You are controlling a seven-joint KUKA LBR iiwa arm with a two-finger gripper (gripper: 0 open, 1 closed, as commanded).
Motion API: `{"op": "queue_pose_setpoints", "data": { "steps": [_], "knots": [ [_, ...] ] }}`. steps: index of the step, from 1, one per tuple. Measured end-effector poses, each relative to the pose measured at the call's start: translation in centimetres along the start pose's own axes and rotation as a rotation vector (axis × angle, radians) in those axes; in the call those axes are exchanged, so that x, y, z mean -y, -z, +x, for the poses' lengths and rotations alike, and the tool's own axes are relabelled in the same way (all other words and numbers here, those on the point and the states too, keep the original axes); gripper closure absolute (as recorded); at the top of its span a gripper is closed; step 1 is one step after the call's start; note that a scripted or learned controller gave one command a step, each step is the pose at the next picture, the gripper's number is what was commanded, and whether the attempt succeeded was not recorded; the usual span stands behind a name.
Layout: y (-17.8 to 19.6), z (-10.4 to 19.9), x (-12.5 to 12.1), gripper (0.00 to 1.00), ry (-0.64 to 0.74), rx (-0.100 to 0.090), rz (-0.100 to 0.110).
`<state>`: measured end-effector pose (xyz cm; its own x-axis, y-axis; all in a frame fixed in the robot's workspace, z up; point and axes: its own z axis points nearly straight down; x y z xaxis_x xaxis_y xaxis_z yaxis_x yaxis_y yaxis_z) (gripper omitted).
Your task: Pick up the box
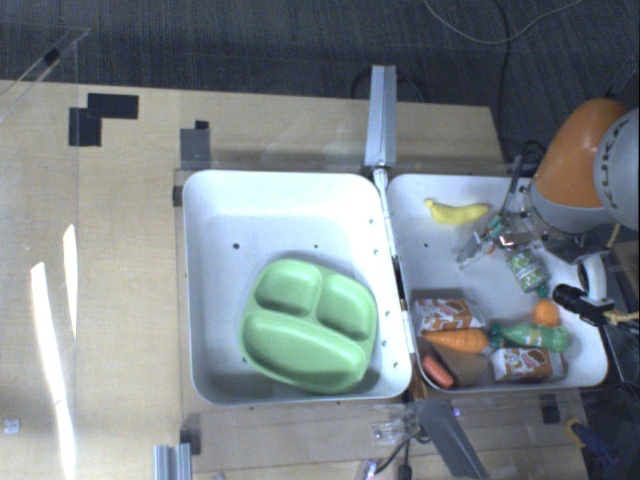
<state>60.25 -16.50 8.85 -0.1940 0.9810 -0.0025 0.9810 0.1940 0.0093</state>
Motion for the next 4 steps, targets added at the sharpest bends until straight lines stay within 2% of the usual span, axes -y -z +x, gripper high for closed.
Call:
{"op": "queue_pose_setpoints", "data": {
  "steps": [1,2,3,4],
  "knots": [
    [1.3,0.0,-0.3,1.0,0.002,0.002,-0.009],
    [1.3,0.0,-0.3,0.0,0.001,0.002,-0.009],
    [5.3,0.0,-3.8,0.0,0.028,0.0,0.002],
    [-0.1,-4.9,-5.8,0.0,0.003,-0.012,0.019]
  ]
}}
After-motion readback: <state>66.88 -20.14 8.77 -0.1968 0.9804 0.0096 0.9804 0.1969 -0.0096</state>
